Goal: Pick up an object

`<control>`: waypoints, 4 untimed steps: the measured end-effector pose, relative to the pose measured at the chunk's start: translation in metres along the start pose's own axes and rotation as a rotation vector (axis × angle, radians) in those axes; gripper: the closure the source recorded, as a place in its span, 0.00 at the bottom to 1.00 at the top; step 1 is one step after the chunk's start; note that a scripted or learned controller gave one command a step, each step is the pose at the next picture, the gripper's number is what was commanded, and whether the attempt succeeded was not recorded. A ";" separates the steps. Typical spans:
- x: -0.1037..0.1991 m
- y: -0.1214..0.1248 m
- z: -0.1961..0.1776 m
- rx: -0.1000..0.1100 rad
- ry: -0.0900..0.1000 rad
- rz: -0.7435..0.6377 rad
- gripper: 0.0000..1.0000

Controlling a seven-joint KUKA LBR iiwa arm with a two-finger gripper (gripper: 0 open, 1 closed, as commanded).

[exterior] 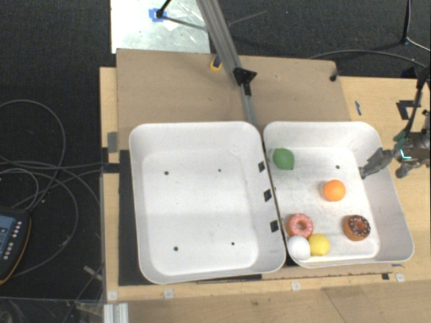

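Observation:
The right bin (316, 136) holds several small items. A green ball (283, 159) lies near its far left corner and an orange ball (335, 190) sits mid-bin. A pink-frosted donut (300, 225), a white ball (298, 248), a yellow ball (319, 245) and a chocolate donut (357, 227) lie along the near side. My gripper (388, 166) hangs over the right bin's right rim, up and to the right of the orange ball. It is open, its fingers spread with nothing between them.
The left bin (195, 200) adjoins the right one, with black clips along the shared wall. A grey pole (225, 39) slants across the back of the bench. Cables and a handheld pendant (10, 237) lie on the floor at the left.

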State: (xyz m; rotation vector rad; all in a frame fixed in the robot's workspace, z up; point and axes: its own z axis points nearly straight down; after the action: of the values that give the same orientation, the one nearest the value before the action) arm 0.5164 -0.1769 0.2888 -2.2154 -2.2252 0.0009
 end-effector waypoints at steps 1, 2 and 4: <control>0.000 0.001 -0.002 -0.004 -0.001 0.001 0.00; -0.003 -0.007 0.044 0.000 -0.001 0.004 0.00; -0.010 -0.020 0.142 0.003 0.001 0.005 0.00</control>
State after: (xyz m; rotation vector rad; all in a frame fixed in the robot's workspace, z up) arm 0.4962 -0.1867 0.1470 -2.2193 -2.2180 0.0031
